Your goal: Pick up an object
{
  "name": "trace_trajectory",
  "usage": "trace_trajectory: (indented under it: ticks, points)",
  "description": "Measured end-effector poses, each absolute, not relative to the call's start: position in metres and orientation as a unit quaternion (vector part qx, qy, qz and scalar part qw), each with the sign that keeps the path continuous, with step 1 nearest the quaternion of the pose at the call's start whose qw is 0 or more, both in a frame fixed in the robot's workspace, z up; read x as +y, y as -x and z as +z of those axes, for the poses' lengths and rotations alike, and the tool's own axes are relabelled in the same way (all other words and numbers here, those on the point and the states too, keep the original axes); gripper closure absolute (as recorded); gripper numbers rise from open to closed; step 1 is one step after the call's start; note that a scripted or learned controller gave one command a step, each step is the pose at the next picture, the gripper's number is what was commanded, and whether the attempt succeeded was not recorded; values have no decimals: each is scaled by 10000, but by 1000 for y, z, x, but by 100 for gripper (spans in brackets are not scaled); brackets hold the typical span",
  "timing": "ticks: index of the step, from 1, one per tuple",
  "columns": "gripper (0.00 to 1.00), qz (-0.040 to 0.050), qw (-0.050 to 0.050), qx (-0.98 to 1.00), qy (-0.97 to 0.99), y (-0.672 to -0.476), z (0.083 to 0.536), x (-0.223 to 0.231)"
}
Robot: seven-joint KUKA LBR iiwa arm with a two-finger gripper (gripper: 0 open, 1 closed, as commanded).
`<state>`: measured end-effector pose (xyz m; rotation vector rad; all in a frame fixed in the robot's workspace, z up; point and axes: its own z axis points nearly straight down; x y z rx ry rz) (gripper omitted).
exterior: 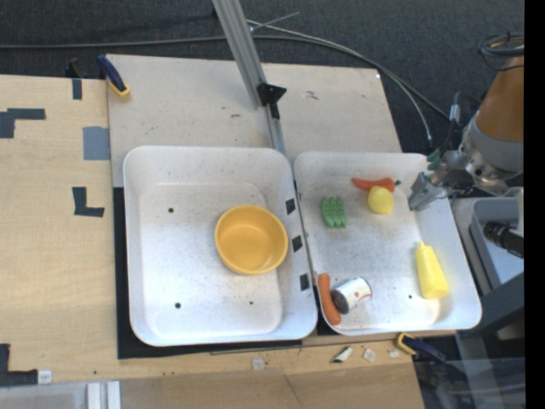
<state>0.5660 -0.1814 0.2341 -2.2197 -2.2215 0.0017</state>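
Two white bins sit side by side on my wooden bench. Left bin (145,254) holds a yellow bowl (250,239). Right bin (460,313) holds a green ridged block (335,212), a red-orange chili (373,182) touching a yellow lemon-like fruit (381,200), a yellow corn-shaped piece (431,270), an orange carrot (328,297) and a small white cup (352,293) on its side. My gripper (422,192) hangs over the right bin's right edge, near the fruit; I see nothing between its fingers, and how wide they stand I cannot tell.
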Motion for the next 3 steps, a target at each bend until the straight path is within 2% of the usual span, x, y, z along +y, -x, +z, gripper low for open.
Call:
trace_trajectory:
  ticks: [1, 3]
  points:
    - [0, 5, 6, -7074, 7068, -566, 234, -181]
    - [0, 32, 43, -7072, 7070, -551, 125, -176]
